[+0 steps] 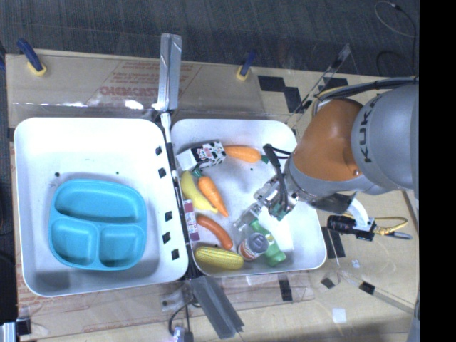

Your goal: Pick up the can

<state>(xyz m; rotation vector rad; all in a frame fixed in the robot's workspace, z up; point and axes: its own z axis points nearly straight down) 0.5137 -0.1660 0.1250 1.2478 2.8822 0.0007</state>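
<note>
Fingers [251,218] hang just above the can [254,246], but I cannot tell if they are spread or pressed together. That can lies at the front of the right bin [299,137], next to a green thing [274,251] and a corn cob [219,258]. I think it is hard, smooth and a bit slippery. Grabbing it across its round sides looks best.

Grey arm [370,148] reaching leftward, wrist angled down, gripper [258,211] low
</note>
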